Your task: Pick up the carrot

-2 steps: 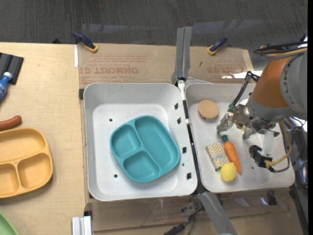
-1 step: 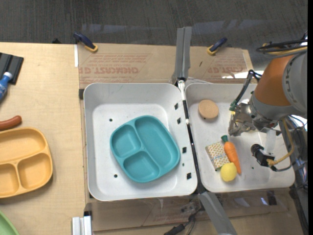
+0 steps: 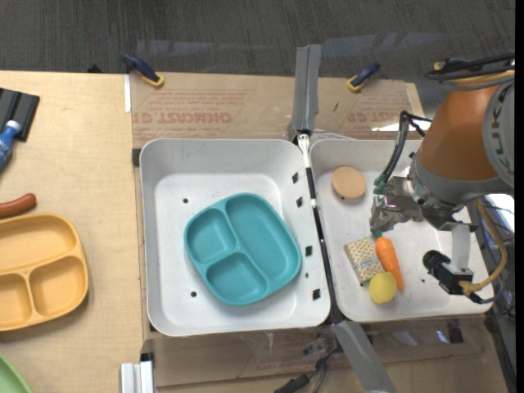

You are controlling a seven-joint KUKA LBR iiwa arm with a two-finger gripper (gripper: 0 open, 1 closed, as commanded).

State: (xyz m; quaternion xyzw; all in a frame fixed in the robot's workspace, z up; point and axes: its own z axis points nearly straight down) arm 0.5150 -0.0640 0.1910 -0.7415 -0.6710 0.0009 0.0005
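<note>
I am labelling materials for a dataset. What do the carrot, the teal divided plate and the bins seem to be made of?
carrot: probably moulded plastic toy; even orange, smooth, faint sheen.
teal divided plate: likely hard plastic; uniform colour, rounded moulded compartments, soft gloss.
bins: seemingly thin white plastic, matte, with rounded formed corners; sheet metal cannot be excluded.

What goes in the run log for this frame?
phase: approach | gripper above carrot top end | carrot lying in right bin beside lemon, not lifted

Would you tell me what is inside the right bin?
The right bin holds a carrot, a yellow lemon, a patterned block and a tan disc. The arm covers its far-right part.
</note>
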